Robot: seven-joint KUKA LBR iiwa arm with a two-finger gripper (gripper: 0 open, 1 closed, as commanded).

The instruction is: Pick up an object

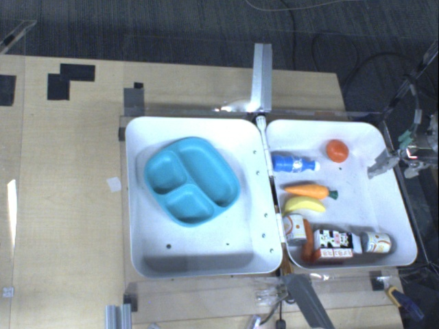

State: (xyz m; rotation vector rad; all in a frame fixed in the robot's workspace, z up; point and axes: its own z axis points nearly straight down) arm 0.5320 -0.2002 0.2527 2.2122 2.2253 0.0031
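Nothing was picked up yet. The gripper (385,162) sat at the right bin's (357,132) edge, finger state unclear. Orange ball (336,150), bottle (293,163), carrot (309,191) and banana (304,205) lay inside.

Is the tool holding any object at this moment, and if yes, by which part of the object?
Nothing is held. The tool is at the right edge of the right bin, apart from the orange ball and the other items.

robot lab: wooden bench (62,204), two white bins (206,132), metal fixtures, cable (295,5) on carpet.
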